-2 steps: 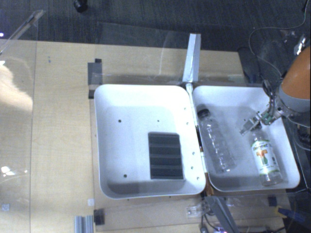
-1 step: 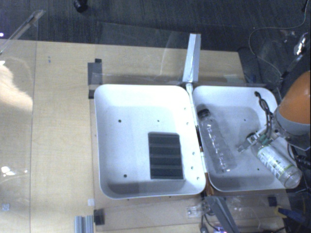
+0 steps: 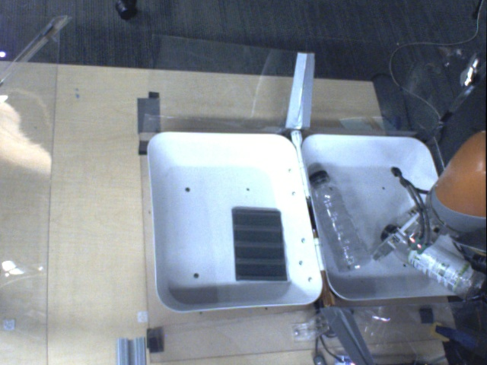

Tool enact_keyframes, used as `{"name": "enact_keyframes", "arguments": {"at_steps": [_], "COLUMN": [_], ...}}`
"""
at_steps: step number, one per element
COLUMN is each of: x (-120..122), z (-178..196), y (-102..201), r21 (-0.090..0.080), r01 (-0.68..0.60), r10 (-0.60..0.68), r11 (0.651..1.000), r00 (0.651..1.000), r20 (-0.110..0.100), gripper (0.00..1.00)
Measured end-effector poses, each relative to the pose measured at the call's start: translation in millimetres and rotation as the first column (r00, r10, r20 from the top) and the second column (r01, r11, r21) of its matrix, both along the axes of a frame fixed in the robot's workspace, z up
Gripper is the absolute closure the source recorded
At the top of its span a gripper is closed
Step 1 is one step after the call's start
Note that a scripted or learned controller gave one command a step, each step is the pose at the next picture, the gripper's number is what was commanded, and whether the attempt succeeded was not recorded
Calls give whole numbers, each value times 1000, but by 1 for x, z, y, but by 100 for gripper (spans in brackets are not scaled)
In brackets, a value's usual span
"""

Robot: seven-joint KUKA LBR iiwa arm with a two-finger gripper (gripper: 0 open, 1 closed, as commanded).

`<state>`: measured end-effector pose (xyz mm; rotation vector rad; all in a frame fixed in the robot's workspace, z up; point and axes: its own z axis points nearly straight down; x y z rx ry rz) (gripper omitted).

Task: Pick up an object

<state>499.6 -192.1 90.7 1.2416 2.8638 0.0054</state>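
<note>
Camera view: clear plastic bottle with black cap is lying along the right white bin's left wall, centre-right of frame. Gripper is hanging beside it, lower right; pincer state: cannot tell. Better grabbing across mid-body, square to its axis.

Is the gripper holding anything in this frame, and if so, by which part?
Cannot be told. The gripper sits low in the right bin beside the clear plastic bottle, apart from it; nothing shows between its fingers.

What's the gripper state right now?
Gripper: cannot be told; it sits low in the right bin, beside the clear bottle.
</note>
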Motion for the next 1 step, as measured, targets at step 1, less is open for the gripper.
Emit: {"name": "enact_keyframes", "arguments": {"at_steps": [1], "x": [6], "z": [-1], "y": [-13], "r21": [2], "r01": [-63], "r10": [63], "r11": [998], "r00": [998], "r20": [-5], "gripper": [0]}}
